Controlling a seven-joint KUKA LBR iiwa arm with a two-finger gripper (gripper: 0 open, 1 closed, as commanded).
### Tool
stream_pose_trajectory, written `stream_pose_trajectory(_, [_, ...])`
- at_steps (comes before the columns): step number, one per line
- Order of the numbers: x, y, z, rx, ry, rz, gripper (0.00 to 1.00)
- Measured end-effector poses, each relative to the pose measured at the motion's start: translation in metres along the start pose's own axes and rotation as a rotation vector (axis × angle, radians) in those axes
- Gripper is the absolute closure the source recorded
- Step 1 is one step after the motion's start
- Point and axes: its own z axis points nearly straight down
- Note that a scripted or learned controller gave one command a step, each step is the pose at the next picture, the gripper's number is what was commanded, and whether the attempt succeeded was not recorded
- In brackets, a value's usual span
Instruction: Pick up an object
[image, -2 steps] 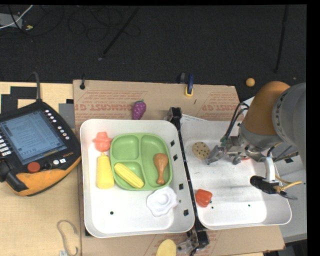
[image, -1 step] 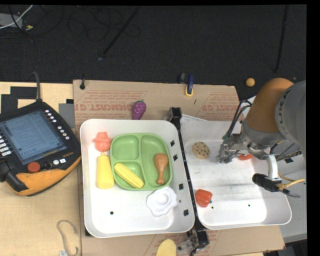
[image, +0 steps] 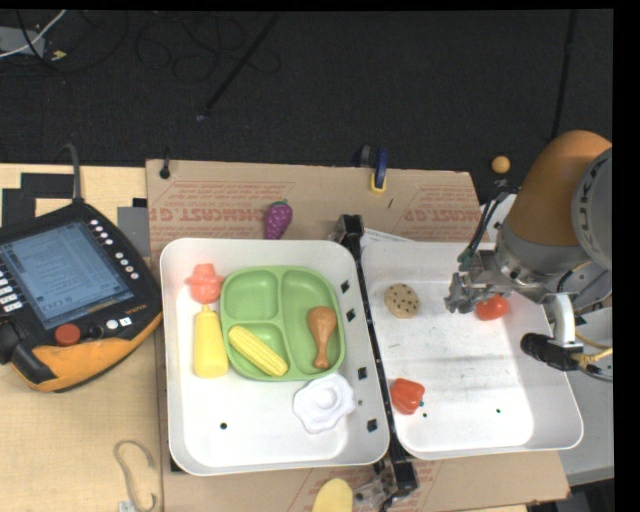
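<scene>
My gripper (image: 466, 297) hangs low over the far side of the right bin (image: 540, 425). A small red object (image: 491, 308) lies right beside it on its right, touching or nearly touching; whether it is gripped is hidden by the wrist. A round brown cookie (image: 402, 299) lies a little to the gripper's left. Near the bin's front left sits a red pepper-like toy (image: 407, 396).
The left bin (image: 190, 430) holds a green divided plate (image: 283, 300) with a corn cob (image: 258, 350) and a drumstick (image: 322, 335), a yellow bottle (image: 209, 342), a pink toy (image: 204, 283) and a white object (image: 323, 403). Purple grapes (image: 278, 218) lie behind it; a teach pendant (image: 70, 290) is at far left.
</scene>
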Motion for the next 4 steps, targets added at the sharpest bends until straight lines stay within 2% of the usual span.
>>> stream_pose_trajectory(1, [-0.007,0.004,-0.062,-0.003,-0.001,0.001,1.00])
stream_pose_trajectory(2, [-0.009,0.004,-0.075,0.001,0.000,0.001,1.00])
stream_pose_trajectory(4, [0.088,-0.002,-0.066,0.005,0.003,-0.004,1.00])
